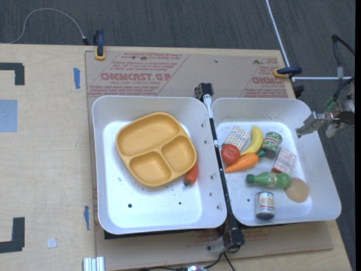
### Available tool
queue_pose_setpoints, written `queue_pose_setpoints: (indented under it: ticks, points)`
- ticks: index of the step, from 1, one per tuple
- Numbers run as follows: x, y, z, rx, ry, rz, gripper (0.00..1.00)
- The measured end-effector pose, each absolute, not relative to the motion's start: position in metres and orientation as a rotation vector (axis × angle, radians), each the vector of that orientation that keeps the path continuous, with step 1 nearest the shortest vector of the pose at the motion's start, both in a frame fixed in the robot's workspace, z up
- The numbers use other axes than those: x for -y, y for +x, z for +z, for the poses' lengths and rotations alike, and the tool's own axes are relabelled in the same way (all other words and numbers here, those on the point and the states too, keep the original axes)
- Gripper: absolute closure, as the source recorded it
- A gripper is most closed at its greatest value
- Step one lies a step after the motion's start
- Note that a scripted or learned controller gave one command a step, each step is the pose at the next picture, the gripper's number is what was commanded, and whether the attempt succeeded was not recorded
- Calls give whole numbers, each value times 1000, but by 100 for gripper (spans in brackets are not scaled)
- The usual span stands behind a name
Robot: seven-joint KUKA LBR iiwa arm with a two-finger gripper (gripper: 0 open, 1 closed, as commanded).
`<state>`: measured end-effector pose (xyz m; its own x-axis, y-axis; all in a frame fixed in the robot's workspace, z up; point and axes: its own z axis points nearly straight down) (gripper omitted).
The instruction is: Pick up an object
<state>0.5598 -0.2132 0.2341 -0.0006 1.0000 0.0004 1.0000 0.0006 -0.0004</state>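
step: approach – nothing grasped yet | tool (307, 127) at far-right rim of right bin (322, 168), grip state – cannot tell | targets: green bottle (268, 179), carrot (242, 162), can (264, 204) in right bin | next: descend over one item, centre, close

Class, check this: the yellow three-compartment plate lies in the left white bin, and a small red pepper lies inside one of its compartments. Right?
Not quite. In the camera view the small red pepper lies on the left white bin's floor, against the yellow three-compartment plate's lower right rim, not inside a compartment.
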Motion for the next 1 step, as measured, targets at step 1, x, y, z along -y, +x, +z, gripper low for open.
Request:
queue_pose_setpoints:
  ticks: [1]
  points:
    - [200, 570, 111, 2230, -2235, -8, 0]
